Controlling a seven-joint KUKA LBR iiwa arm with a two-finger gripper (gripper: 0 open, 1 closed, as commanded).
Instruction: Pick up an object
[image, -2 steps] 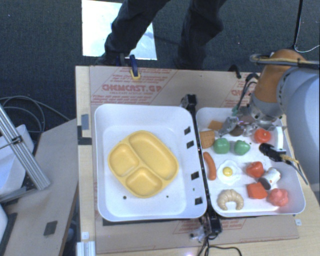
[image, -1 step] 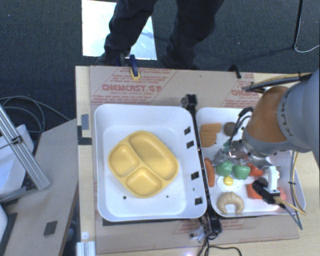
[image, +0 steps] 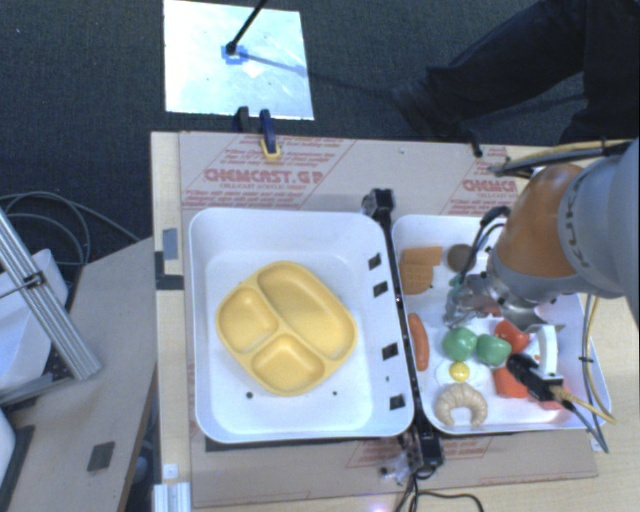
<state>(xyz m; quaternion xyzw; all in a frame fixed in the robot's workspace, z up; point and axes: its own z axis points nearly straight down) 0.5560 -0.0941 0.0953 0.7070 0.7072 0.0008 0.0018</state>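
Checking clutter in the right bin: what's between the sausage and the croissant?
In the camera view, a small yellow piece lies between the sausage and the croissant, just above the croissant; bare bin floor otherwise.

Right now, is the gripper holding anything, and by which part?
Cannot be told. The gripper is down in the right bin among the toy food, near the green pepper, but the wrist hides it from above.
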